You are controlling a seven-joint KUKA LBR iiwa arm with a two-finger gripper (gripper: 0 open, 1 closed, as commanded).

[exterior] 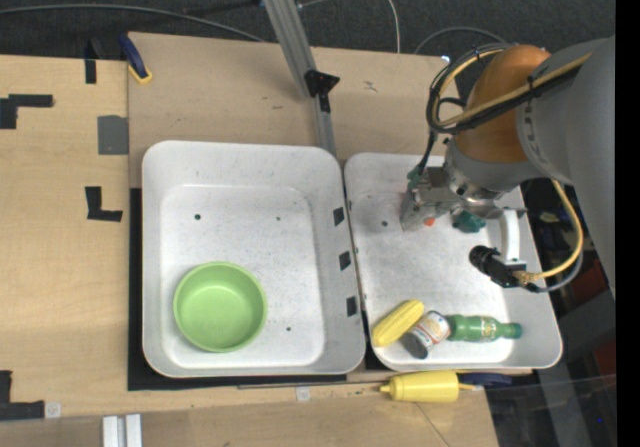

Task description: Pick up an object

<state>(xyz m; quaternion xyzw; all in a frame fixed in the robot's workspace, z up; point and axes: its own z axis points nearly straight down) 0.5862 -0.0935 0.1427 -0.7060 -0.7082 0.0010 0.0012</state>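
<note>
While the hand (432, 207) hangs low over the far part of the right bin (400, 265), the pickable things lie toward the bin's near edge: a yellow corn-like piece (397, 322), a small can (430, 332) and a green bottle (483, 328) whose long axis runs left to right. Whether the hand is apart or together I cannot tell, and nothing visibly sits in it. A green bowl (219, 306) rests in the left bin (240, 185).

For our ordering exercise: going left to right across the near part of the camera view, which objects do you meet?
Green bowl → yellow corn → small can → green bottle.
</note>
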